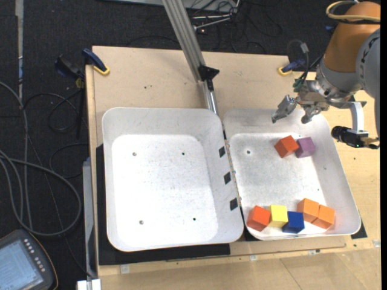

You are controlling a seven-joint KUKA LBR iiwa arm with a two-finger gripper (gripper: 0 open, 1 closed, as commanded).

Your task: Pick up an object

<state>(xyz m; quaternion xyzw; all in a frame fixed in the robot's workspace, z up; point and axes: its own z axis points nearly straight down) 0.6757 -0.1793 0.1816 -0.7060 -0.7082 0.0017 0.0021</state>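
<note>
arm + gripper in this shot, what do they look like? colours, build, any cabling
The arm has a rounded grey body with a broad orange band above the wrist. Below it sits a metallic grey wrist block carrying the gripper, with two slim grey fingers. A blue fitting shows near the wrist. A small black part with a cable sticks out on the arm's side.

Found no readable text, label, brand, number or sign anywhere. Looked at the screen of the handheld pendant [21,264] at seven o'clock, but could make out only a pale blur.
</note>
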